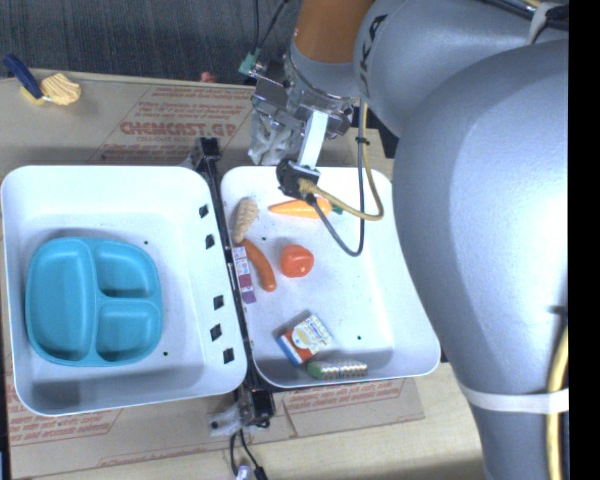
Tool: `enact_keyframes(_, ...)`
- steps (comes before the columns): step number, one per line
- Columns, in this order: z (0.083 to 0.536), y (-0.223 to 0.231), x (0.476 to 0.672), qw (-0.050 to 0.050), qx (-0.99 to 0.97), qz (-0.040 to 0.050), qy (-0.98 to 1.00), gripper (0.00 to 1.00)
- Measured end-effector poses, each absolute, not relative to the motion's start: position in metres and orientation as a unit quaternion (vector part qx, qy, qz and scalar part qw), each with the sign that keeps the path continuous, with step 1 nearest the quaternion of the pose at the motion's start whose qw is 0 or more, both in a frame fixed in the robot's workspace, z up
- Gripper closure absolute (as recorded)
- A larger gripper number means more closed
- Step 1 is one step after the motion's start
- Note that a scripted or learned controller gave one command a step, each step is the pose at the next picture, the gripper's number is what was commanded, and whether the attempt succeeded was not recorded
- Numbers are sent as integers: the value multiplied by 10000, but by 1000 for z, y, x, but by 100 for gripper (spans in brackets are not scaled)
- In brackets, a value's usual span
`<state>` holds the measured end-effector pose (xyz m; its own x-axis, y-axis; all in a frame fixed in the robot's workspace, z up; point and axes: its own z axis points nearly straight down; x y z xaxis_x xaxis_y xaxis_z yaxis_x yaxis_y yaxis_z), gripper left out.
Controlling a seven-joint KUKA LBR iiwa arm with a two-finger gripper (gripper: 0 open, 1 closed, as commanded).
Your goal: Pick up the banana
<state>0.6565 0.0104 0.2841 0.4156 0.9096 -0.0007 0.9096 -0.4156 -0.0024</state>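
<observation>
Gripper (267, 146) hangs over the right bin's (405, 298) far rim, and I can't tell if the claw's spread or pinched. The banana (244, 218), probably that pale tan piece, lies by the bin's left wall. I'd straddle its narrow width, staying clear of the carrot (298, 208)

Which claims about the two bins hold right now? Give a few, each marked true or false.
1. The blue tray lies in the left bin. True.
2. The red round thing sits on the blue tray. False: the red round thing lies in the right bin.
3. The tool is at the right bin's far edge. True.
4. The carton lies in the left bin. False: the carton lies near the right bin's front wall.
</observation>
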Motion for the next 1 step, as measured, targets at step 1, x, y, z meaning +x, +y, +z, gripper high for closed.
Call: enact_keyframes(1, 249, -58, 656, 20, -7972, 23, -6037, 100)
